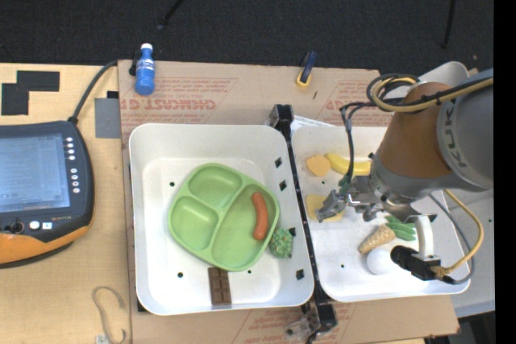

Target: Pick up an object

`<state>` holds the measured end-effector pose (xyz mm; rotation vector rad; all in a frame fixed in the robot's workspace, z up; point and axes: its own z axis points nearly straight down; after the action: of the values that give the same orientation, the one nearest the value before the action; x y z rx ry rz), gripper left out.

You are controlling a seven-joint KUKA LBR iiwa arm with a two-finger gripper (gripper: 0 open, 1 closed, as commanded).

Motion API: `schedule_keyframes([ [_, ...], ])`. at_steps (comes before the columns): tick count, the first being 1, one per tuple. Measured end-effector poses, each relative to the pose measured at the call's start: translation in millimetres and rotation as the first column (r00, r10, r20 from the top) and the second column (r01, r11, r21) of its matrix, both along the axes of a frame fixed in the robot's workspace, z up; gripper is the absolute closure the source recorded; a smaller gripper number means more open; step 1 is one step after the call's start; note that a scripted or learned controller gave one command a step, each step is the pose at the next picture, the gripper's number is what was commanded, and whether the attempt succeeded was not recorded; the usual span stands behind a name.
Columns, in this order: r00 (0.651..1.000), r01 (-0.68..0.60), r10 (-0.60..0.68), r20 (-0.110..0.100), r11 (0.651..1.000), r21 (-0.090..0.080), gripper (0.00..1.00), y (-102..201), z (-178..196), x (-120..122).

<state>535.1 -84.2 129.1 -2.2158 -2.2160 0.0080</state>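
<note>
My gripper (330, 208) hangs low over the left part of the right bin (343, 278), right beside a small yellow piece (314, 205). I see nothing held between its fingers. Behind it lie a round yellow piece (318, 166) and a banana (352, 166). To its right are an ice-cream cone (376, 238), a white egg (376, 260) and a green item (402, 230), partly under the arm. In the left bin (149, 173), a green divided plate (205, 213) carries a red sausage (260, 215).
A green broccoli-like piece (281, 242) lies by the plate's right edge, and a brown bar (219, 287) lies at the left bin's front. Outside the bins are a blue bottle (145, 70), a yellow clamp (305, 70) and a teach pendant (40, 181).
</note>
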Motion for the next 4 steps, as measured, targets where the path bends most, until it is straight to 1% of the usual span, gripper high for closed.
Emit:
schedule_keyframes([
  [1, 1.000, 0.001, -0.001, 0.005, 1.000, -0.001, 0.00, 1, -43, -1],
  [2, 1.000, 0.009, -0.009, 0.004, 1.000, 0.000, 1.00, -1, -31, 0],
  [3, 1.000, 0.004, -0.004, 0.011, 1.000, -0.002, 1.00, -5, 31, 1],
  [4, 1.000, -0.001, 0.001, 0.011, 1.000, -0.002, 1.00, -7, 75, -4],
])
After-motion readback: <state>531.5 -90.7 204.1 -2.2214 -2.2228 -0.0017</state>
